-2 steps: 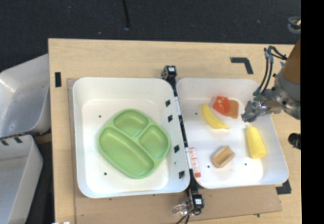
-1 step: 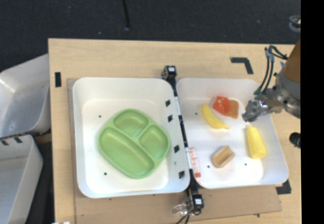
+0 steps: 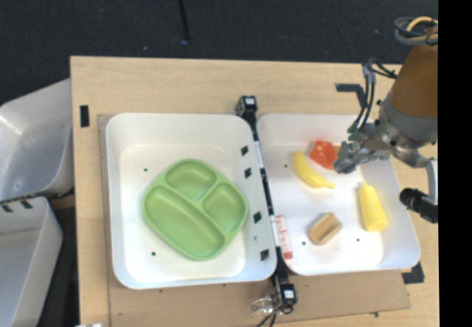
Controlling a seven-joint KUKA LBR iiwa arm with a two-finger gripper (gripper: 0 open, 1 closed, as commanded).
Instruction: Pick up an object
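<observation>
Camera view shows the gripper (image 3: 346, 162) low beside the red piece (image 3: 322, 152) and banana (image 3: 311, 171), presumably lining up a grab; whether its fingers are open I cannot tell.

A single fixed camera sits above the bench (image 3: 221, 82) and looks down on it at a slant, from far enough off to take in both white bins whole. The left bin (image 3: 118, 244) lies just left of the frame's middle, and the right bin (image 3: 398, 252) sits beside it toward the right edge. Beyond the bench, dark floor (image 3: 221, 1) fills the top of the frame. The arm (image 3: 413, 97) comes in from the right edge, over the right bin's far right corner.
</observation>
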